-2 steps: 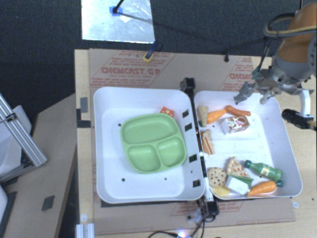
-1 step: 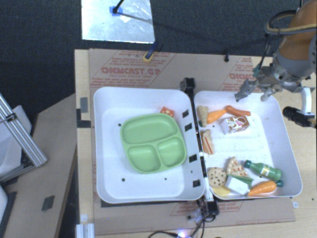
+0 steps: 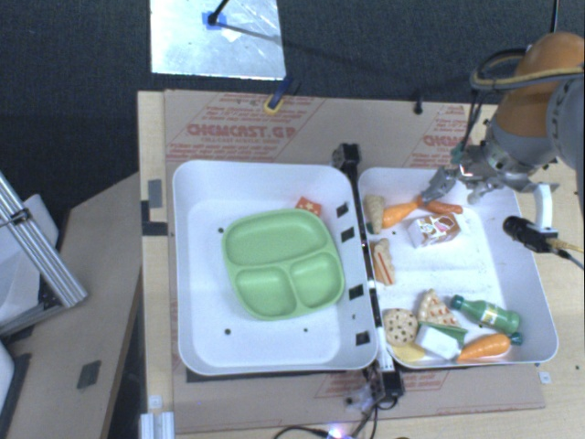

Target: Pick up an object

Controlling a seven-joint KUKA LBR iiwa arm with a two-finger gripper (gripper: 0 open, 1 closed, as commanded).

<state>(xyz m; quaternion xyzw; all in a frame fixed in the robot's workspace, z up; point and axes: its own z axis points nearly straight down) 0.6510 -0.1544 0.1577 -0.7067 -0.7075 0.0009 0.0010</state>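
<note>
My gripper (image 3: pixel 458 188) hangs over the back of the right bin (image 3: pixel 526 286), open, with nothing between its fingers. Just below and left of it lie an orange carrot (image 3: pixel 398 214) and a red sausage (image 3: pixel 443 208). A small white bag with a brown picture (image 3: pixel 431 230) lies a little nearer the front. Along the bin's front sit a green bottle (image 3: pixel 485 314), a second carrot (image 3: pixel 484 346), a cookie (image 3: pixel 398 325), a pizza slice (image 3: pixel 438 308) and a white and green block (image 3: pixel 440 340).
A bread roll (image 3: pixel 374 211) and a striped bacon piece (image 3: pixel 382 262) lie by the right bin's left wall. The left bin (image 3: pixel 196 245) holds a green divided plate (image 3: pixel 281 263) and a small red-orange cube (image 3: pixel 308 206). A black fitting (image 3: pixel 526 232) juts from the arm.
</note>
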